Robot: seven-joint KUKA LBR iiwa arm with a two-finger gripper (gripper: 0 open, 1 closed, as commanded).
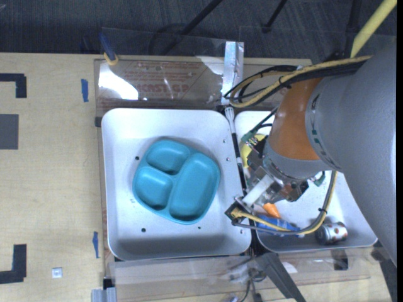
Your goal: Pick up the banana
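A pale wooden bench with black tape marks meets dark carpet beyond.

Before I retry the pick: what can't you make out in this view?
- Banana: not identifiable; the arm covers most of the right bin.
- Gripper: its state is lost among cables.
- Small orange object beside it: too small to name.

No text can be read. The clear sheet behind the left bin carries faint reddish print, too blurred to make out, and the small white tag on the tabletop is too small to tell
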